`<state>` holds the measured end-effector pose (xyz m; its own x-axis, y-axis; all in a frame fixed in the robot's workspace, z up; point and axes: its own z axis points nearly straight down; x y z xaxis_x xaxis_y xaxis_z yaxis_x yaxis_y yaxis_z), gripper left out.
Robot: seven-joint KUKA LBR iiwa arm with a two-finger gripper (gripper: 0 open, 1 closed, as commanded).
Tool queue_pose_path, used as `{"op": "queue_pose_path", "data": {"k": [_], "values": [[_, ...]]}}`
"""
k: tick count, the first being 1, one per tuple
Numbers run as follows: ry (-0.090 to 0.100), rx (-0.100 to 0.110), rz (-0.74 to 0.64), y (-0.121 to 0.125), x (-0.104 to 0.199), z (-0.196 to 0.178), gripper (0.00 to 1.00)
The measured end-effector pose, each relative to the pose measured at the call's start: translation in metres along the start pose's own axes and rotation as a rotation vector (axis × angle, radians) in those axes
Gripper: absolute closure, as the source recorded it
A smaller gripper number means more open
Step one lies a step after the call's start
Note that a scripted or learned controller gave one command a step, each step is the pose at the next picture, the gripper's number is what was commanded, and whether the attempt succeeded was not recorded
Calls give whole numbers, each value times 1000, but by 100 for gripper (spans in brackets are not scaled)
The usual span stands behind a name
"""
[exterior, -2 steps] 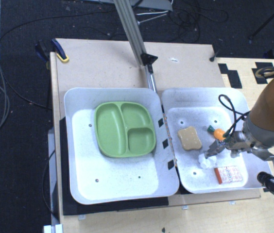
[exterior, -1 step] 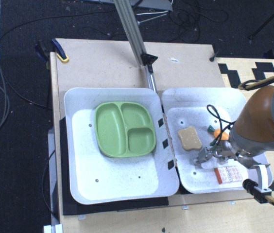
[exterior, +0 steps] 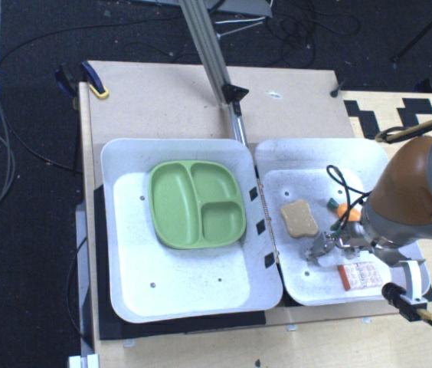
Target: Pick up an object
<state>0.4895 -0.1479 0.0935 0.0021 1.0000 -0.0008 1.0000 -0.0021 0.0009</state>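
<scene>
Desk [exterior: 170, 90] surface, tan in colour, is carrying 2 shallow white bins side by side. The left bin [exterior: 135, 282] is holding a green divided plate [exterior: 198, 204] with 3 compartments, lying flat toward the bin's far half. The right bin [exterior: 292, 156] is holding several small things: a tan sponge-like block [exterior: 299, 218] near its middle, a small green piece [exterior: 331, 202] and an orange piece [exterior: 344, 212] just beside each other further right, and a flat red-and-white packet [exterior: 359, 274] close to the near edge. A black cable [exterior: 341, 181] is looping over the bin's far right part.

The grey arm with its orange band [exterior: 406, 190] is reaching in from the right and hanging low over the right bin. The gripper [exterior: 320, 251] is sitting between the tan block and the packet, just beside both, pointing toward the bin's floor. Its metal fingers are looking narrowly spread, with nothing visible between them. A grey metal pole [exterior: 208, 44] is slanting across the desk's far side toward the gap between the 2 bins.
</scene>
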Motion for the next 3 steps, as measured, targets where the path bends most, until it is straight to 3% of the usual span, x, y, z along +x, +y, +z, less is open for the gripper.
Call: {"op": "queue_pose_path", "data": {"k": [1,2,3], "values": [[-2,-5,1,2,-1,-11,100],[0,-2,-3,-7,2,-60,100],[-1,-5,-6,5,4,-115,100]]}}
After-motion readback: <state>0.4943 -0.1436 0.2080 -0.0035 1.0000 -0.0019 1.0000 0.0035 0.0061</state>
